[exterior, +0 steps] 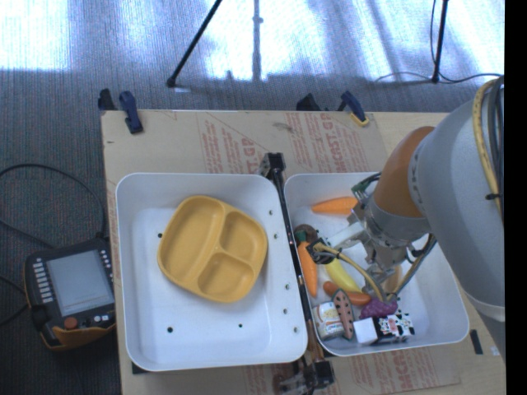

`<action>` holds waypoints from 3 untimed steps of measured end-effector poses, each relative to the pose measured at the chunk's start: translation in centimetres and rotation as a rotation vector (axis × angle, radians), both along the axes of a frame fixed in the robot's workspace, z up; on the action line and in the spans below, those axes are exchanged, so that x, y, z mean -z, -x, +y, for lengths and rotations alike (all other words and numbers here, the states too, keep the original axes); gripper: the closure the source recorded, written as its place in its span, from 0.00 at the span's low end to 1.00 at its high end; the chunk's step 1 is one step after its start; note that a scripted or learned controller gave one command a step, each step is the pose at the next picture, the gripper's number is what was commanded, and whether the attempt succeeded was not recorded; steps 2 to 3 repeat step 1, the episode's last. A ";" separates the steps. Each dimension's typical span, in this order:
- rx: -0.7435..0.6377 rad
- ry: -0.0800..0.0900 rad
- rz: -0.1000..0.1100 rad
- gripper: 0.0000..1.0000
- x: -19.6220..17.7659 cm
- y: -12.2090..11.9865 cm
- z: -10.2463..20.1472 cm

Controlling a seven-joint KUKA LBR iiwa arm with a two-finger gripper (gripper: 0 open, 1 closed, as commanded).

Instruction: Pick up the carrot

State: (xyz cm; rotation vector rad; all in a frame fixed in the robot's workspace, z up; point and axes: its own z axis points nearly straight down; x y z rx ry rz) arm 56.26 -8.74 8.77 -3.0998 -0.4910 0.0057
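— Two white bins sat side by side on the bench, and the grey arm's gripper [380, 276] hung low over the right bin [449, 307]. Where was the carrot?

— One carrot [307, 268] lay along that bin's wall, near the gripper on the side facing the yellow plate [212, 248]. A second carrot [333, 206] lay beyond the gripper, toward the bin's far rim.

— Was the gripper spread or pressed together?

— From where I stood, I could not tell. The wrist and its cables hid that, and I saw no object plainly held.

— What else crowded it?

— A banana [342, 276] lay between the gripper and the first carrot. Purple grapes [380, 309] sat just in front of the gripper, with a black-and-white cow-patterned piece [397, 326] a little nearer the front rim.

— And the plate?

— Well apart from the gripper, alone in the left bin [136, 303].
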 end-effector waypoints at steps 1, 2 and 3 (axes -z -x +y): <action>-0.002 0.001 -0.010 0.00 -13.5 -7.2 -0.2; -0.002 0.001 -0.010 0.00 -13.5 -7.2 -0.2; -0.002 0.001 -0.010 0.00 -13.5 -7.2 -0.2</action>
